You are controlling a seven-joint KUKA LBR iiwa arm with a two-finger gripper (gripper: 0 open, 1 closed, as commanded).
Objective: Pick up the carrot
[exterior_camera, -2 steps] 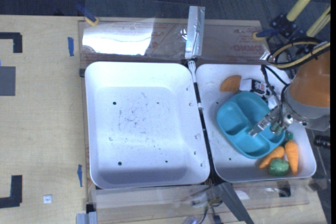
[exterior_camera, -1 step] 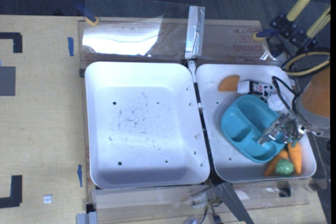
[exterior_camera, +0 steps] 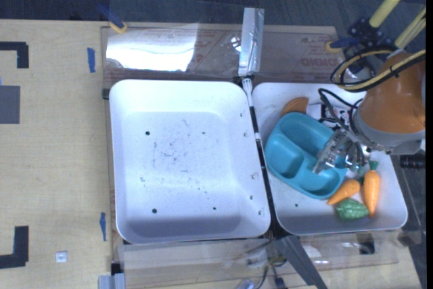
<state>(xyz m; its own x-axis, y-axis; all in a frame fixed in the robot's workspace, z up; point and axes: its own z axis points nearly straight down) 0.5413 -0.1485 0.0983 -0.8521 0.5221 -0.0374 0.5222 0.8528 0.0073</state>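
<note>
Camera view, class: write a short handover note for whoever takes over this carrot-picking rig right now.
Gripper: low in the right bin, over the near rim of the blue dish; no carrot is seen in it.
Carrots: two lie at the bin's front right, one carrot upright beside the gripper, a second carrot slanted against the dish, a green piece below them. An orange item peeks out behind the dish.
Left bin: bare white floor with dark scuffs.
Done: nothing lifted. Left: grasp a carrot and raise it.
</note>
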